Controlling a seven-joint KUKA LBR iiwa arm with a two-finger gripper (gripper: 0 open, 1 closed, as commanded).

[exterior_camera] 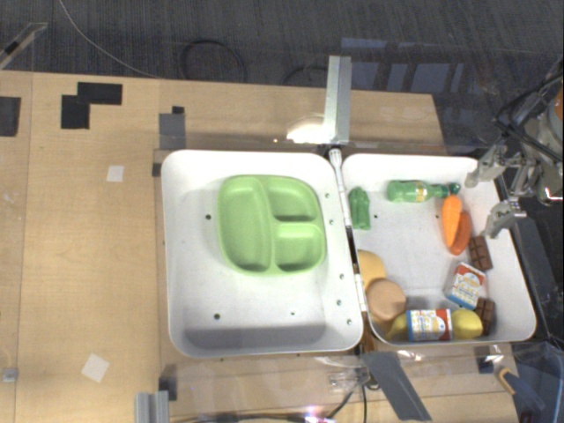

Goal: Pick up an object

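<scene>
My gripper (pixel 492 194) hangs over the right rim of the right bin (pixel 401 167), open, with nothing between its fingers (pixel 482 168). Just left of it lies an orange carrot (pixel 452 224), and a green bottle (pixel 421 190) lies on its side near the bin's back. A brown chocolate bar (pixel 479 253) sits below the carrot. A small green piece (pixel 359 208) rests by the left wall. At the front are a small carton (pixel 467 285), a labelled can (pixel 429 324), a yellow lemon (pixel 468 323) and a tan bun (pixel 386 299).
The left bin (pixel 189 263) holds a green divided plate (pixel 270 223). A metal post (pixel 338 100) stands behind the seam between the bins. Cables and the arm's body crowd the right edge beside the gripper.
</scene>
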